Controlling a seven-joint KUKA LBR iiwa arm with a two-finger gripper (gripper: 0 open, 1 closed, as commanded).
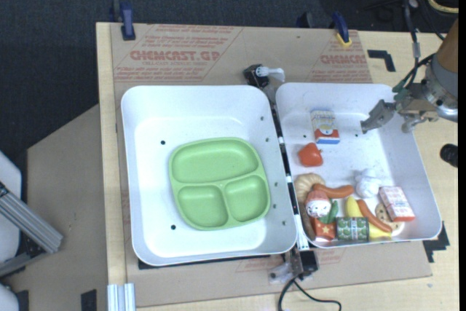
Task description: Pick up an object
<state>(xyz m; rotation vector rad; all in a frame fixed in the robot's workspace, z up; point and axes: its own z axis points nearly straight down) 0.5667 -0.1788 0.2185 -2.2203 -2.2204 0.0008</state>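
Nearest the camera, along the front edge of the right bin (429, 218), lies a crowded heap of toy food: a small doll-like figure with a red cap (317, 205), a green carton (352, 229), a yellow piece (354, 209), an orange sausage-shaped piece (339, 191), a tan croissant-like piece (309, 181), a crumpled white lump (368, 183) and one pink-and-white box (395, 203). The items in the heap touch or overlap one another, so an exact count there is hard to give.

A little farther back in the same bin, one red rounded piece (311, 154) sits alone on bare white floor, and beyond it one small white carton with a blue and red label (325, 126) lies near the back wall.

There are two bins on the tabletop (182, 47). The left bin (138, 156) holds one green divided tray (218, 182) with three compartments.

The tool (392, 115) hangs over the far right part of the right bin, at the end of the arm (445, 76) coming in from the right. Two dark fingers seem to splay apart with nothing between them, so it reads as released. The labelled carton lies to its left, near it but apart; the red piece is farther left and nearer the camera; the heap is well apart, toward the front.
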